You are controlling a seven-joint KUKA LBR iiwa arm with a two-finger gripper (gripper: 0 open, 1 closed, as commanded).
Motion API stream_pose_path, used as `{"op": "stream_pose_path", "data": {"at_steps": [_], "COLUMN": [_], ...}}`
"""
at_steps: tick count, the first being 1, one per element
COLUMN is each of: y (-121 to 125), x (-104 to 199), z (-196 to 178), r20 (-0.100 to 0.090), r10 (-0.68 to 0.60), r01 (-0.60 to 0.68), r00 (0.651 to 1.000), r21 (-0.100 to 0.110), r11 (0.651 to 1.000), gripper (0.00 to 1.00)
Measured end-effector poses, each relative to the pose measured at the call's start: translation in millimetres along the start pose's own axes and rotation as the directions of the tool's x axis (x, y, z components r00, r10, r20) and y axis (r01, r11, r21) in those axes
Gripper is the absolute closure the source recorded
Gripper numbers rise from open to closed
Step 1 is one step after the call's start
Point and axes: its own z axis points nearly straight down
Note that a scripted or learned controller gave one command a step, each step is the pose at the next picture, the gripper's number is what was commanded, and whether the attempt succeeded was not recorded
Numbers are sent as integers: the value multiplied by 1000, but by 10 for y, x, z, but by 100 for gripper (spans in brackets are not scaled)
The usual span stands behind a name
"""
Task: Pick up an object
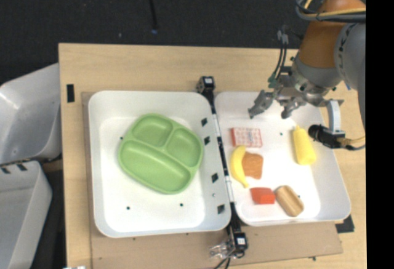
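Dark flooring surrounds a pale wooden counter [74, 71] on which two shallow white bins are set side by side. A green divided plate [161, 152] is seen lying flat in the left bin [101, 212], slightly toward that bin's 9 o'clock side. In the right bin [329, 191], six small items are gathered: a red-and-white patterned packet [247, 136] near the middle, a banana [237, 166] just below it at 7 o'clock, an orange-brown piece [252, 165] touching the banana's right side, a red block [263, 196] at 6 o'clock of that piece, a tan cylinder [289, 200] just beside the block at its 3 o'clock, and a yellow corn-like item [303, 145] well apart at the bin's 3 o'clock side. The grey arm with its orange band [321, 37] is shown entering from the 2 o'clock corner, and the gripper [274, 106] is poised over the right bin's 12 o'clock edge. Its fingers [258, 105] are seen spread apart with nothing between them. The packet lies nearest, at 7 o'clock of the gripper and apart from it. Black cables and a clip are visible beside the arm, near the corn-like item.
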Motion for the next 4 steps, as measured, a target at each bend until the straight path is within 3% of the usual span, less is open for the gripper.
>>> {"op": "stream_pose_path", "data": {"at_steps": [1, 2, 3, 4], "y": [29, 30, 51, 78], "x": [2, -39, -57, -65], "z": [-94, 537, 932, 771], "r20": [2, 4, 3, 3], "r10": [-3, 0, 4, 6], "r01": [3, 0, -4, -5], "r00": [1000, 1000, 1000, 1000], "r21": [-14, -9, -17, -27], "r11": [1000, 1000, 1000, 1000], "gripper": [0, 0, 0, 100]}}
